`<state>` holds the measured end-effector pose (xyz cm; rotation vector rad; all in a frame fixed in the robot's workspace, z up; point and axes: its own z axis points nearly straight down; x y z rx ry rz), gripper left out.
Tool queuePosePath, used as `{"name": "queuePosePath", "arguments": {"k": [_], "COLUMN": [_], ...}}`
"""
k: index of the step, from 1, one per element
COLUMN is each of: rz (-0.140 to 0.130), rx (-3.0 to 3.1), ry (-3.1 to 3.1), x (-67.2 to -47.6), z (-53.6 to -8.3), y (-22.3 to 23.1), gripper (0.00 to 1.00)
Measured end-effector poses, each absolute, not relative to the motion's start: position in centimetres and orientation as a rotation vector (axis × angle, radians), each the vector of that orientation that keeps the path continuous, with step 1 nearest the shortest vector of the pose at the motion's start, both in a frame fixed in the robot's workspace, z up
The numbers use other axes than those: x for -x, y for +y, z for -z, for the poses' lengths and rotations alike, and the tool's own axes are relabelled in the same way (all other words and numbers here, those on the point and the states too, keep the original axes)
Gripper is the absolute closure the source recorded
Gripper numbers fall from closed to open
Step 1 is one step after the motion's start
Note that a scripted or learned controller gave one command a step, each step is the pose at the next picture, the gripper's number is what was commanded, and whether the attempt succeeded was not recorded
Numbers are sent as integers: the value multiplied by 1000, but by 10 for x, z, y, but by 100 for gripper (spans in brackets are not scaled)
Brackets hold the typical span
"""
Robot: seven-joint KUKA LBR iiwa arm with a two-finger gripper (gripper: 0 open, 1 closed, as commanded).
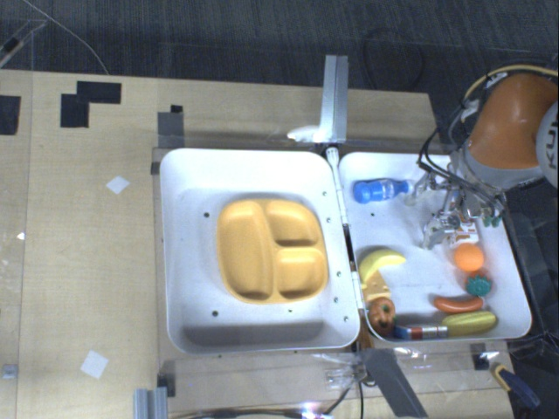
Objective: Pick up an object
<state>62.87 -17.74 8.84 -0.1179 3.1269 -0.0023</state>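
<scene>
Nearest the camera, along the front wall of the right bin (pixel 522 326), several small things are lying crowded: a yellow-green piece (pixel 470 322), a red sausage-shaped piece (pixel 458 304) touching it from behind, a teal knob (pixel 479 285), and at the front-left corner a small figure-like toy (pixel 381 310) w/ a marker-like stick (pixel 417 331) beside it. Just behind that, a banana (pixel 379 264) is resting against the left wall.

Mid-bin, an orange ball (pixel 469 257) is sitting near the right wall. The claw (pixel 447 230) is hanging just above and behind it, nothing showing between its fingers; whether they are apart or together I cannot tell, since wires and blur are hiding the tips.

Toward the back wall, a blue bottle (pixel 379 190) is lying on its side, well apart from the rest.

The left bin (pixel 183 234) is carrying a yellow divided tray (pixel 271 249).

Likely target: the ball, prob. the closest thing to the claw. Risks: it is round and may be rolling off a fingertip if the descent is landing off-centre; the bin wall nearby is leaving little room for one finger; and the teal knob in front could be getting nudged or pinched along w/ it.
</scene>
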Motion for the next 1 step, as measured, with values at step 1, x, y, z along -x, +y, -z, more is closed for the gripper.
{"name": "queuePosePath", "arguments": {"k": [1], "rz": [2], "rx": [117], "ry": [3127], "x": [-629], "z": [-88], "y": [-177], "gripper": [0]}}
